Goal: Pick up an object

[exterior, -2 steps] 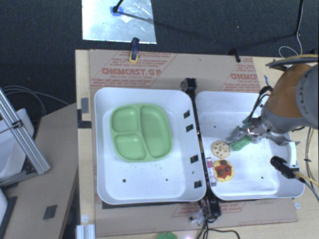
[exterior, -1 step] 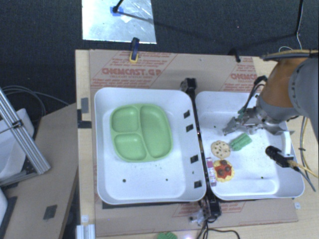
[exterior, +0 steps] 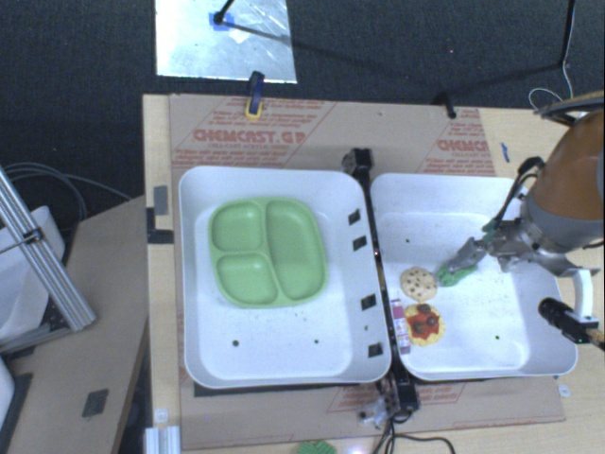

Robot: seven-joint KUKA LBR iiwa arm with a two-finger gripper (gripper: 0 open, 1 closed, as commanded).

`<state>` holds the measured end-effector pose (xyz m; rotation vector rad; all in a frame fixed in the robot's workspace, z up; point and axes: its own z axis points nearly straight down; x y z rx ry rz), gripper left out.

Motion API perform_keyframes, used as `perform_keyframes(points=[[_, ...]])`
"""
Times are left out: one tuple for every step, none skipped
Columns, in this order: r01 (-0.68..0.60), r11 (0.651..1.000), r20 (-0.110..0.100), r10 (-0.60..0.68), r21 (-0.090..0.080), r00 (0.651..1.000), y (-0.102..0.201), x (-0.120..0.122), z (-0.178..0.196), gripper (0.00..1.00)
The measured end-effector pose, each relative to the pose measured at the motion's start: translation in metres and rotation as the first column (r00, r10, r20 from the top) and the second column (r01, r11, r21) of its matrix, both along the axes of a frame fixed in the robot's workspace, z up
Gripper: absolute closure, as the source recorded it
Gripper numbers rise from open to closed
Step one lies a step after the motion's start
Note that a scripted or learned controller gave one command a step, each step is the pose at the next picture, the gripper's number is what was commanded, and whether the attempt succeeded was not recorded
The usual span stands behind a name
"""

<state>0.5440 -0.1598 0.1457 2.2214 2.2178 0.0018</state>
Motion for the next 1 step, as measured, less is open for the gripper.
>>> perform_keyframes(points=[[-0.006, 1.000, -0.002, 0.006, 0.001, 1.000, -0.0162, 0.0517, -0.0644, 0.00]])
